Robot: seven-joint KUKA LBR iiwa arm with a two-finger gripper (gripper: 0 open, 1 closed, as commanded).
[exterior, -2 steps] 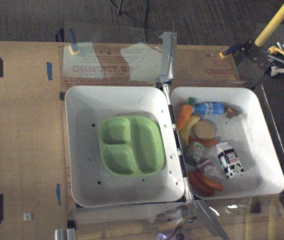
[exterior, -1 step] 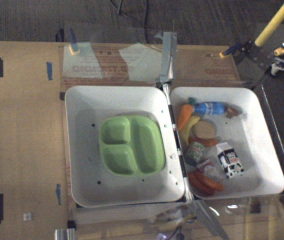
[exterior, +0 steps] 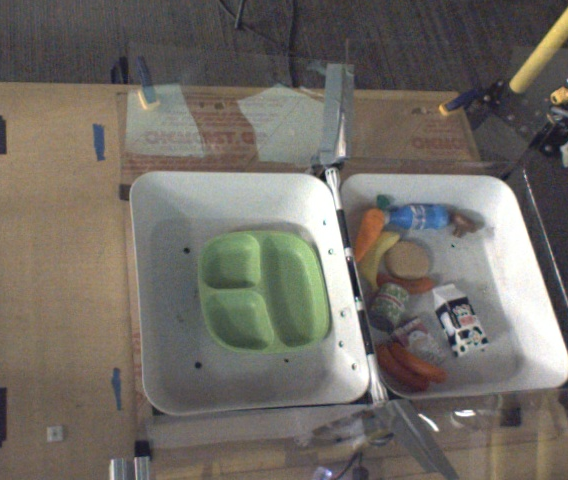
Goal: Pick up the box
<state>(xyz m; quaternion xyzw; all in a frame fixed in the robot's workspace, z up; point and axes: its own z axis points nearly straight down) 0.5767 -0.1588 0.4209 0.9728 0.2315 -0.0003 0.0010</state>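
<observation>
Right bin (exterior: 524,268); box (exterior: 461,320) centre, open room rightward

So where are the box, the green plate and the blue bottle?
box (exterior: 461,326), camera view, its white front face.
green plate (exterior: 264,290), camera view, its centre ridge.
blue bottle (exterior: 416,216), camera view, its label.

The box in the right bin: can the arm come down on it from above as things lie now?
Probably yes. The box lies uncovered in the right bin, open floor on its right; only a small packet sits close on its left.
</observation>
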